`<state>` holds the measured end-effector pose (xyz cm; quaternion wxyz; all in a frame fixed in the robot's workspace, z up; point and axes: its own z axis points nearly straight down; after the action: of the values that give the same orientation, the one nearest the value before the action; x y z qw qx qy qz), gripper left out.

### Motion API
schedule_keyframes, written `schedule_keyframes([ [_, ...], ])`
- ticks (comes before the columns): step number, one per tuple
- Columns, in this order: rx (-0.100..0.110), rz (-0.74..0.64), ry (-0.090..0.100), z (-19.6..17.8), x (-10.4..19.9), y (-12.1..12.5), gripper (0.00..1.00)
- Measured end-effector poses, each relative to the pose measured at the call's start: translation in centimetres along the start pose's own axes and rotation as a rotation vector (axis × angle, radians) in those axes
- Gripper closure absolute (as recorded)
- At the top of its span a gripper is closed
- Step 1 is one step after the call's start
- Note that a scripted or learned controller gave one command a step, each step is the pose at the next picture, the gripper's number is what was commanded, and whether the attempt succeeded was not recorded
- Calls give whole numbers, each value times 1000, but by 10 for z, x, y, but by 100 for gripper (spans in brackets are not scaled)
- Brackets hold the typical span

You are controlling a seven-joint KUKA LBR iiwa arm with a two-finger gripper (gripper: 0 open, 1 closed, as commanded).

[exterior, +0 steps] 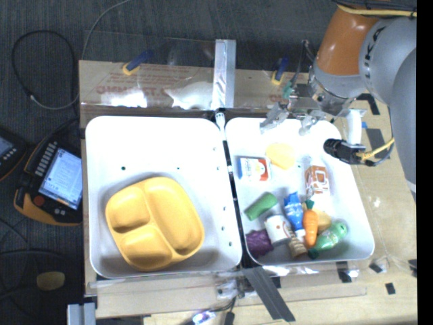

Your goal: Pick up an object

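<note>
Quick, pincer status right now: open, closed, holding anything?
Pincer: open, holding nothing, above the far edge of the right bin, short of the yellow block.

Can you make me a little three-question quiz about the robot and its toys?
1. True or false: the yellow divided tray lies in the left bin.
2. Which toy lies nearest the pincer?
A. the carrot
B. the pale yellow piece
C. the purple toy
3. Fill the gap: the pincer hangs over the far edge of the ____ bin.

Key
1. True.
2. B. It lies just below the pincer in the view, and nothing is between the pincer's fingers, which stand apart.
3. Right.
</note>
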<state>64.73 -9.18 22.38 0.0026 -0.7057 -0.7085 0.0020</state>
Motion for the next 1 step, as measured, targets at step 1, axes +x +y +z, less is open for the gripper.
schedule_keyframes([
  [1,-24,-58,-4,120,-28,-22,0],
])
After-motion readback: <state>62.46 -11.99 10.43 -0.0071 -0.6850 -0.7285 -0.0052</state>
